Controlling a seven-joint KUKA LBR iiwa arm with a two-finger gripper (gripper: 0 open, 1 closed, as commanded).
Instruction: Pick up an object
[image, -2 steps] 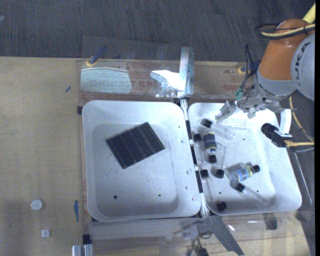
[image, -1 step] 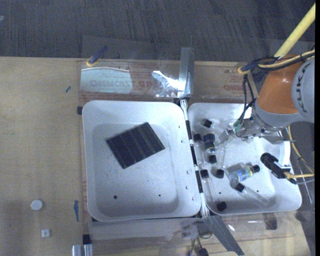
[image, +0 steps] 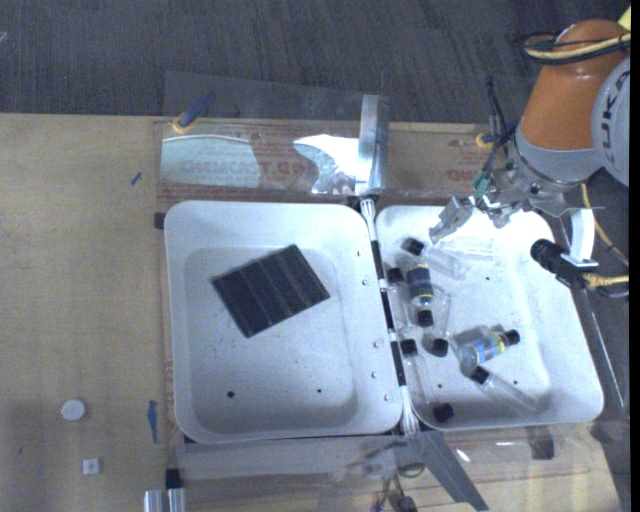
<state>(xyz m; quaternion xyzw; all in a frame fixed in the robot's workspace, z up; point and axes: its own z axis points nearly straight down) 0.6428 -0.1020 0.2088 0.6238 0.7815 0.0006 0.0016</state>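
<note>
Small clear bottles (image: 486, 349), black caps, scattered in right bin (image: 570, 400), most below gripper (image: 455, 217). Jaw state: cannot tell. Nothing visibly held. Risk: bottles crowded, slick, round, so likely to roll aside or slip out. Dark slab (image: 270, 289) lies far left.

Bright overhead light, glare, soft focus

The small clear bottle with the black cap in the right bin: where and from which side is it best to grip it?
Probably grip the small clear bottle across its body, coming straight down from above. It lies on its side, black cap toward the upper right, so fingers closing across its long axis should fit. The gripper is above the right bin's far end.
</note>
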